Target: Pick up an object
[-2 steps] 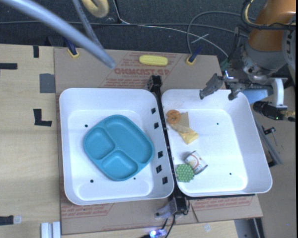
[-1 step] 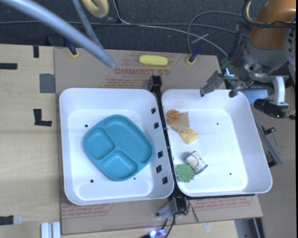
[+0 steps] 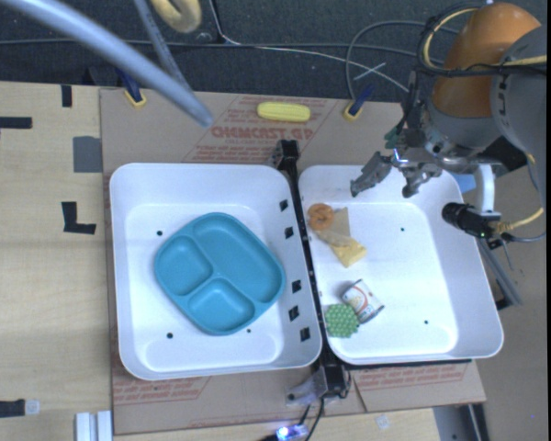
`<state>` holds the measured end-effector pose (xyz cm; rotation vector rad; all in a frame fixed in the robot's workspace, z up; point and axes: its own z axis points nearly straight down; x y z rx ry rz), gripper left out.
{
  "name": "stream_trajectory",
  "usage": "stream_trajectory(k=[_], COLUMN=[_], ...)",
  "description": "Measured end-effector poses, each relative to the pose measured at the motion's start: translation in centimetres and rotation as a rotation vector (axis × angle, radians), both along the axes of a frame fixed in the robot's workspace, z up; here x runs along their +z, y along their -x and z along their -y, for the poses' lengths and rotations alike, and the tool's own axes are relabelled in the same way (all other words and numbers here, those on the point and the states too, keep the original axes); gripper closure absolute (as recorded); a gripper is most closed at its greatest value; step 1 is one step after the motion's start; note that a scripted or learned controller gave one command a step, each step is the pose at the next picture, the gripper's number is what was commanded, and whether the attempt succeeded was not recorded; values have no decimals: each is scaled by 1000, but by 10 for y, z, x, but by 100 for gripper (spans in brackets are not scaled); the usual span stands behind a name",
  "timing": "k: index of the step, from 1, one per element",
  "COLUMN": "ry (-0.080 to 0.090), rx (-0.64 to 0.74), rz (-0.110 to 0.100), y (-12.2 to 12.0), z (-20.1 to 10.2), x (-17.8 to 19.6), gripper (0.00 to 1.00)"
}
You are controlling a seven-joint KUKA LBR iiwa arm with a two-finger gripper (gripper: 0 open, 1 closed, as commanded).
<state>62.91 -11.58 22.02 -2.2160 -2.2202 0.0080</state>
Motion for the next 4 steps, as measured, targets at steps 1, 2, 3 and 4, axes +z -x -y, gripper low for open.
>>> stream_trajectory(k=[1, 2, 3, 4], ry=[0, 1, 0, 0], rx=[0, -1, 1, -1], rz=[1, 1, 5, 10], y=[-2, -1, -2, 2], z=[-7, -12, -12, -5], x=[-48, -92, -79, -30], gripper=[0, 0, 100, 100])
